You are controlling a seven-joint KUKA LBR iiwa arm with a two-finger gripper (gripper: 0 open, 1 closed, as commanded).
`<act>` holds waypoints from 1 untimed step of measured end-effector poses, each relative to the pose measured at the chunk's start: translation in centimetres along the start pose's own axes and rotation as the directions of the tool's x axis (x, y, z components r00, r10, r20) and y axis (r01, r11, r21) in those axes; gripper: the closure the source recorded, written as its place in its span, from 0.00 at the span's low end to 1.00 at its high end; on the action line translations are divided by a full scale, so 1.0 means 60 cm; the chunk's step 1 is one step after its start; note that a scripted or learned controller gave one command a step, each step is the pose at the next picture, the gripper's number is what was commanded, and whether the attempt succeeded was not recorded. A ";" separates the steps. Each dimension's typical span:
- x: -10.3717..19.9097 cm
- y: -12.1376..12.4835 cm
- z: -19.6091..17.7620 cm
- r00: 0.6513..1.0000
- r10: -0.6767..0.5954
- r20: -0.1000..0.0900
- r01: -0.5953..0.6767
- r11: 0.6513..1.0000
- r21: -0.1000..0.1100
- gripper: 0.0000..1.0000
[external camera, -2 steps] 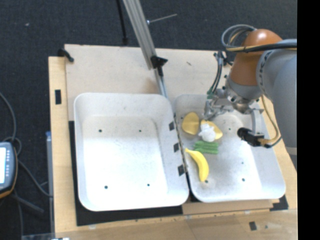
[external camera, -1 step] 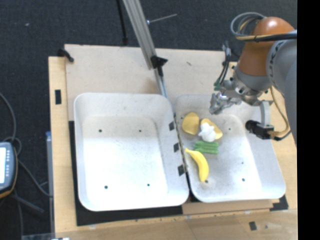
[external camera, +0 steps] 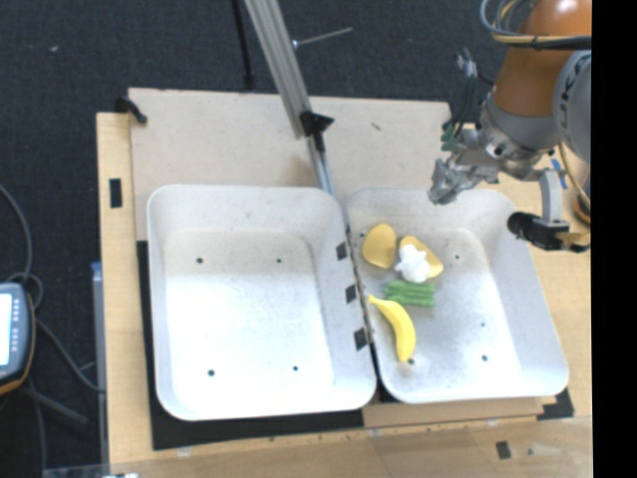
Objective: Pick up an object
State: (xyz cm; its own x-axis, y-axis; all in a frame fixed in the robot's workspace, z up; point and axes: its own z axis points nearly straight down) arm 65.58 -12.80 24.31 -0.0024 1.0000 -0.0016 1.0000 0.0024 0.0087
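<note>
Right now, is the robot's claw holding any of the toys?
No. The gripper hangs above the right bin's far rim with nothing in it; the banana lies in the bin.

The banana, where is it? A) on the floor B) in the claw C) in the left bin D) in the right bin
D: the banana lies in the right bin, close to the wall it shares with the other bin, just below the green thing, while the claw is up by the bin's far rim.
</note>
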 end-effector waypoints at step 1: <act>-0.002 0.003 -0.092 1.000 0.000 0.000 0.000 1.000 0.001 1.00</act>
State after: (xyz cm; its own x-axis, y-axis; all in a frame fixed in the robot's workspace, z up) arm 65.71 -12.94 29.81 -0.0028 1.0000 -0.0016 1.0000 0.0028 0.0080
